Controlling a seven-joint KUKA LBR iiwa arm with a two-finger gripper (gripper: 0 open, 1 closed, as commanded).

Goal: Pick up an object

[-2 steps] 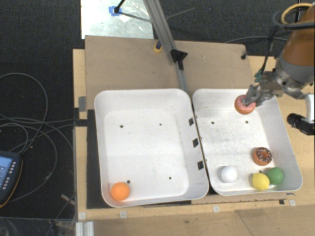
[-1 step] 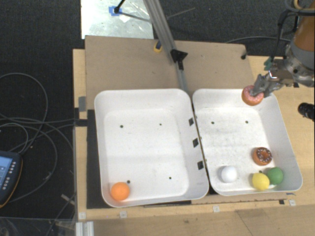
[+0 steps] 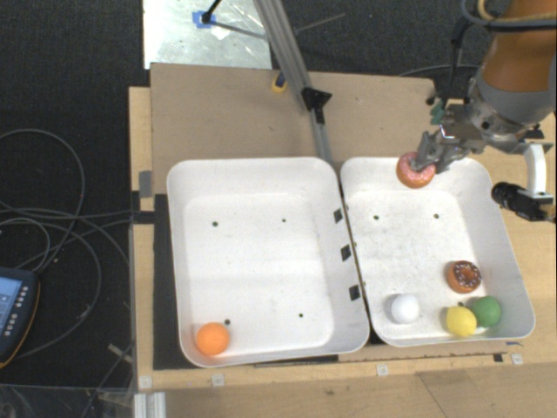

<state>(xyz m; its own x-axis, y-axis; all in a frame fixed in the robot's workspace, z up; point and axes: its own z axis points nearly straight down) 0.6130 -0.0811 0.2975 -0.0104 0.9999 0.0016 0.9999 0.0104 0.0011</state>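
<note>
One pink donut (image 3: pixel 415 171) sits at the gripper (image 3: pixel 432 158) tips, at about 12 o'clock in the right bin (image 3: pixel 409 233), close to the far rim. Fingers look closed down on the donut's right edge, so it reads as pinched, though the grip is off-centre and partly hidden by the wrist

Step in hand, as judged: lift the donut out. To do it well, the arm should rise straight up first and hold the pinch steady; an edge grip on a ring shape could pivot or slip, so no sideways move until it is above the rim

Edges: far rim of the right bin is just beside the donut at 12 o'clock; the shared divider between bins lies toward 9 o'clock. A slanted grey pole (image 3: pixel 291 55) stands at 10 o'clock, well apart from the gripper

Open room: centre of the right bin is bare toward 6 o'clock. Four items cluster at the 5 o'clock corner: chocolate donut (image 3: pixel 464 276), white ball (image 3: pixel 404 308), yellow ball (image 3: pixel 461 320), green ball (image 3: pixel 486 311), all well apart from the gripper. Left bin (image 3: pixel 252 233) holds an orange ball (image 3: pixel 212 339) at its 7 o'clock corner; the rest of it is free for a drop
</note>
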